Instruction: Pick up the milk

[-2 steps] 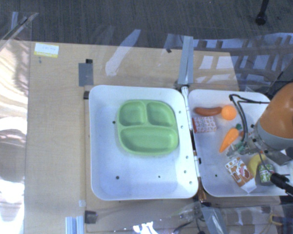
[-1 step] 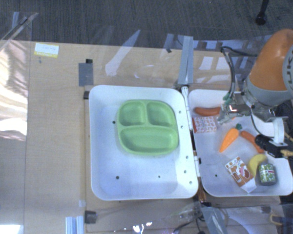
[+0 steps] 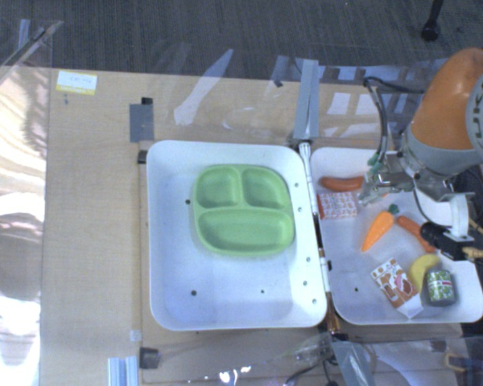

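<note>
The gripper hovered over the right bin beside the sausage, above the milk carton, its grip impossible to tell.

White bins on tan wood bench, lime-green divided plate, orange carrot w/ green top, red-brown sausage, yellow lemon, red-speckled white carton, grey arm w/ orange band

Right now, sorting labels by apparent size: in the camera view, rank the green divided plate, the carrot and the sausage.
1. green divided plate, by far the largest.
2. carrot and sausage: look alike in size; no ranking.
</note>
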